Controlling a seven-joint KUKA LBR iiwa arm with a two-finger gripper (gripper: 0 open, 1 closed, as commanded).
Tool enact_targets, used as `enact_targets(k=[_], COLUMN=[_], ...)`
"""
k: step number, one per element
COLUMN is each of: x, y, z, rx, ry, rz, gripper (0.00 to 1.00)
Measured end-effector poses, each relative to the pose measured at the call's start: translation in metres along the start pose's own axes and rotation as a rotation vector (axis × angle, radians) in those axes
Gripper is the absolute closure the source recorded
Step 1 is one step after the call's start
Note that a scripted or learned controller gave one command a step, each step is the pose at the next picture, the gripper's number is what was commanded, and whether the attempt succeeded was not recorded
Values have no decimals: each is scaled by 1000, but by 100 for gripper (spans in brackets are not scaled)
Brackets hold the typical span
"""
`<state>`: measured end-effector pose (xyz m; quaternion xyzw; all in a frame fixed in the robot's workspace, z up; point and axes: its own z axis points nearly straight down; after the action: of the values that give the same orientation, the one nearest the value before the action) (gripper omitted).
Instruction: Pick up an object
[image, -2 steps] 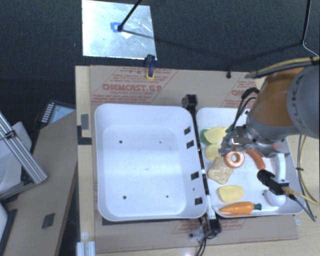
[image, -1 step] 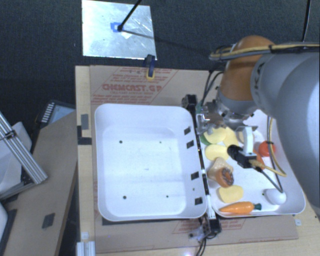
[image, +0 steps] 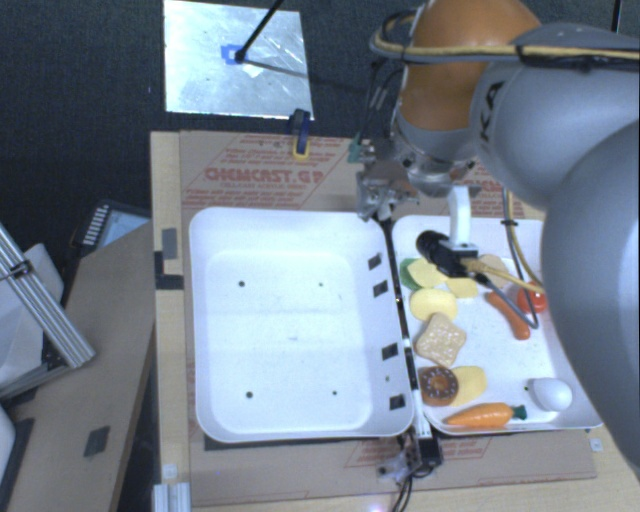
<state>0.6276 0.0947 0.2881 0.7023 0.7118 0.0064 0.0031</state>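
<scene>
- The grey arm (image: 560, 150) comes in from the right of the frame, its orange band (image: 465, 35) at the top.
- The gripper (image: 378, 200) hangs at the upper edge of the bins, over the seam between them; whether it is parted or closed, I cannot tell.
- The right bin (image: 560, 425) holds toy food in the lower right: a cracker (image: 441, 340), a chocolate doughnut (image: 437, 384), a carrot (image: 484, 415), a white egg (image: 551, 394), a red sausage (image: 510, 315).
- The left bin (image: 290, 320) fills the frame's centre.

Right bin's (image: 497, 425) far corner behind the arm (image: 560, 150)
</scene>
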Motion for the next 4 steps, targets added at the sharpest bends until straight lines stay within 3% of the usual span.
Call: enact_targets(k=[1, 2, 3, 4], x=[60, 128, 143, 143], y=[-9, 7, -73, -139], z=[-91, -222, -249, -249], rx=[3, -3, 13, 14], ry=[1, 2, -2, -3], rz=[2, 2, 5, 6], gripper=[100, 100, 100, 100])
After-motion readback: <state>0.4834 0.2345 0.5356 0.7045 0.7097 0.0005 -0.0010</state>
